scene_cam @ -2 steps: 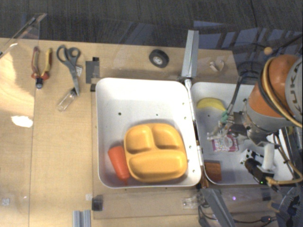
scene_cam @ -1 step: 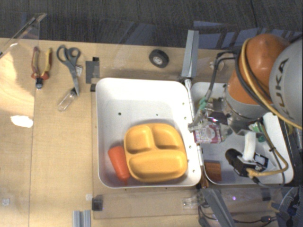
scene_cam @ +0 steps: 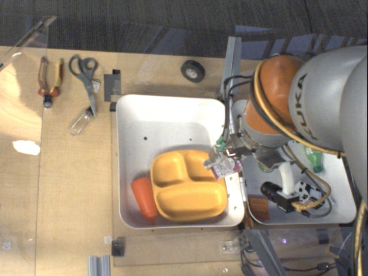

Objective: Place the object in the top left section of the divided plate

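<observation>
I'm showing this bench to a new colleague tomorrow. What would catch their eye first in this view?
First the big grey arm with its orange band, filling the right side above the right bin. Next the yellow divided plate in the left bin, with an orange carrot-like object beside its left edge. The gripper sits at the plate's upper right edge; scissors and pliers lie at the bench's far left.

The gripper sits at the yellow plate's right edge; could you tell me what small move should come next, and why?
Probably a short move left. The gripper hangs over the right rim of the divided plate, while the top left section lies further left. Whether it carries anything is unclear.
</observation>
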You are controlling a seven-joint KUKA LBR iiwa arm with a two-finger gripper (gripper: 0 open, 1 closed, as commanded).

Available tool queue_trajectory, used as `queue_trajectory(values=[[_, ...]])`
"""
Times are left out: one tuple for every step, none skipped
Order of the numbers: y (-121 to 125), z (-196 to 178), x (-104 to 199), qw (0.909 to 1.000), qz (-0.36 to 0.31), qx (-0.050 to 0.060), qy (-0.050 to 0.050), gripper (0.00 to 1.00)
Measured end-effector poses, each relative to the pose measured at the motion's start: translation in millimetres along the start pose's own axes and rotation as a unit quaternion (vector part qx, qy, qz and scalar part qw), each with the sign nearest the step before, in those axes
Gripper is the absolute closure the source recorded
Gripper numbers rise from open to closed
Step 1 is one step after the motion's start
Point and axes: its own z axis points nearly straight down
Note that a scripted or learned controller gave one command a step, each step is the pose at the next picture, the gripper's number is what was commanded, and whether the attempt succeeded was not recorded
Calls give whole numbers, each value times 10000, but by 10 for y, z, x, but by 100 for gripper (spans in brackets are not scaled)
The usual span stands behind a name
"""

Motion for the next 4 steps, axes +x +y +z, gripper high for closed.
queue_trajectory(values=[[137, -800, 485, 9951, -991, -21, -2, 100], [245, -822, 1171, 9937, -1118, -16, 2, 100], [245, -823, 1170, 9937, -1118, -16, 0, 0], [262, -934, 1178, 9934, -1145, -40, -1, 100]])
